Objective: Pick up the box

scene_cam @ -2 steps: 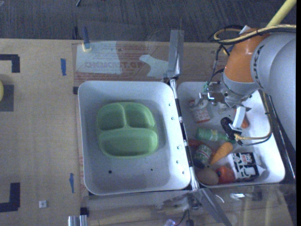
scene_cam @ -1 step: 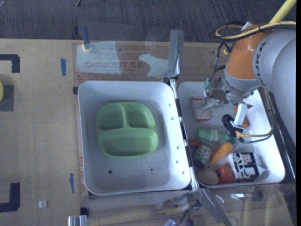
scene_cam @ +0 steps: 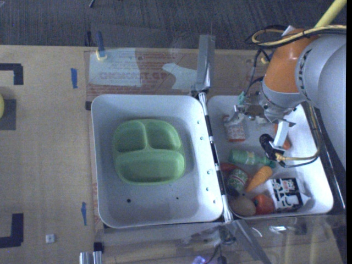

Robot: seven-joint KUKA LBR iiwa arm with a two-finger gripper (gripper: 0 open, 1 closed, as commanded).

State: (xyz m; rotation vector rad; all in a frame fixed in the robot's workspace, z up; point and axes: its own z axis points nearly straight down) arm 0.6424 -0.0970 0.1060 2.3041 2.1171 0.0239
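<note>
Camera view puts the two white bins in front of you: the left bin (scene_cam: 104, 164) holds one green divided plate (scene_cam: 148, 151), and the right bin (scene_cam: 324, 194) holds all the small items. The arm (scene_cam: 324, 65) comes in from the right, its orange band (scene_cam: 283, 65) above the far part of the right bin, and the gripper (scene_cam: 247, 113) hangs low over that bin's far left area. You cannot tell whether the claw is apart or together, because the wrist hardware covers it from this angle. The box (scene_cam: 286, 194), black and white, lies in the near right corner of the right bin, well apart from the gripper. Several things sit between them: one small red and white carton (scene_cam: 236, 130) just near of the gripper, one green bottle (scene_cam: 248, 158) lying on its side in the middle, one dark green can (scene_cam: 237, 179) near of the bottle, and one orange carrot (scene_cam: 259, 177) slanting just left of the box. One brownish round item (scene_cam: 242, 205) and one red item (scene_cam: 263, 203) rest at the near wall, the red one touching the box's left edge. A black cable (scene_cam: 275, 150) with a yellow lead trails from the wrist across the middle of the bin, far of the box.
</note>
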